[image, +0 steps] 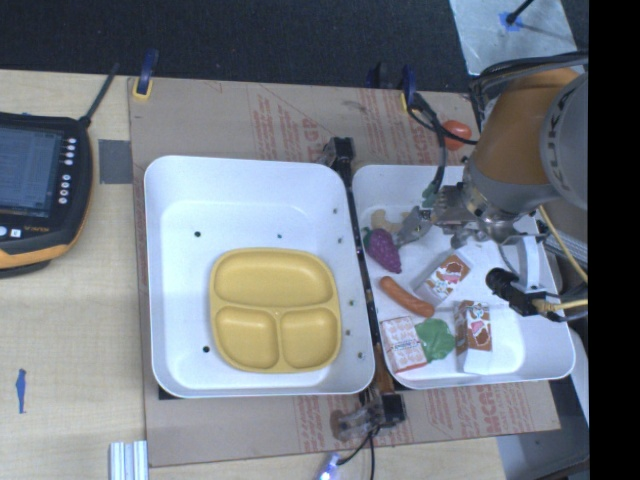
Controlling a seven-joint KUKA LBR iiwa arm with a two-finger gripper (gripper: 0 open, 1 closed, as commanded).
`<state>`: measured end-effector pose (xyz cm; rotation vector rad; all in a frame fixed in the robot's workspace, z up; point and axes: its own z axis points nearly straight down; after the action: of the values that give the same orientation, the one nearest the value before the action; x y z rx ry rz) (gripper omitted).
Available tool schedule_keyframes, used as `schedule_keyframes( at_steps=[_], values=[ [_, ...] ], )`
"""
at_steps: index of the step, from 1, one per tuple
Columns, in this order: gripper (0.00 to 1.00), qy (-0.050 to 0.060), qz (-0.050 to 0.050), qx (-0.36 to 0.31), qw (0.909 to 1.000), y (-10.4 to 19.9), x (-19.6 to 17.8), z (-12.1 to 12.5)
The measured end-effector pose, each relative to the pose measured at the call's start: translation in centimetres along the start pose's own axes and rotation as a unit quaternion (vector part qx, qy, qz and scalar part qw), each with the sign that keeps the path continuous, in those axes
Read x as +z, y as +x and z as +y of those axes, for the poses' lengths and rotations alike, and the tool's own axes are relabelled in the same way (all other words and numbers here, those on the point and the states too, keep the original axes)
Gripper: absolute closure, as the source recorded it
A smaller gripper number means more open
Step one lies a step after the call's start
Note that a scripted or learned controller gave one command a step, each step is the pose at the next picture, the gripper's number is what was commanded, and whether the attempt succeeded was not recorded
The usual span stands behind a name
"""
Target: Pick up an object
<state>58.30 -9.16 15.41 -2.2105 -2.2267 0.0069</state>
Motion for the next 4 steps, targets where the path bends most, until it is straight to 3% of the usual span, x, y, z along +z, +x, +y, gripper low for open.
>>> schedule_keyframes(
  at_steps=[1, 2, 3, 4],
  values=[
    [0.00, -0.004, -0.001, 0.001, 1.0000, -0.4, 5.4, -9.3],
    [0.00, -0.002, 0.000, 0.001, 1.0000, -0.8, 6.3, -9.1],
    [1.00, -0.001, -0.001, -0.001, 1.0000, -0.9, 5.3, -9.1],
    [1.00, -0.003, 0.000, 0.002, 1.0000, -7.0, -3.6, -10.7]
  ],
)
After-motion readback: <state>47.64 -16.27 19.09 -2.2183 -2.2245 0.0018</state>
